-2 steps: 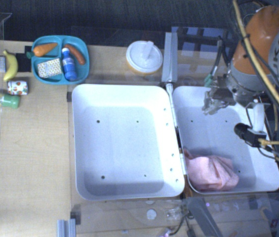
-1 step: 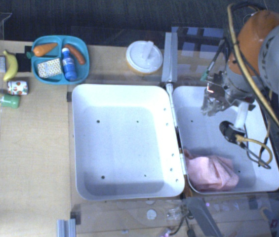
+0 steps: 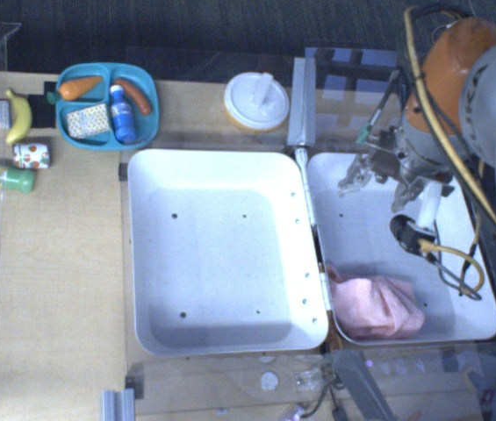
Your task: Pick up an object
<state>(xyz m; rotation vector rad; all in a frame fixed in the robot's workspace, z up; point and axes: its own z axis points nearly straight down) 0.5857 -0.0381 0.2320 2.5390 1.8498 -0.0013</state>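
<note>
**Inspector:** Starting with the largest item. The arm (image 3: 485, 68) is reaching in from the right and hanging over the right bin (image 3: 353, 235), with its orange band sitting high by the far corner. I judge it is standing there because that bin is where the work is lying.

**Clerk:** And the left bin (image 3: 221, 253)?

**Inspector:** It is sitting just beside the right one, rims touching, and is playing no part at present.

**Clerk:** Where is the thing to be picked lying?

**Inspector:** A pink cloth (image 3: 375, 305) is lying bunched on the floor of the right bin, pressing into the near left corner. That corner is going to crowd any approach, in my judgement.

**Clerk:** The claw?

**Inspector:** The gripper (image 3: 375, 172) is hovering over the far half of the right bin, apart from the cloth. Its fingers are standing spread, with nothing between them. Cables are looping down beside it.

**Clerk:** Smaller items?

**Inspector:** Outside the bins, a blue tray (image 3: 147, 103) of toy food, a white lidded cup (image 3: 256, 101), a banana (image 3: 19, 117) and a green bottle (image 3: 2, 177) are resting on the bench, evidently parked out of reach.
</note>
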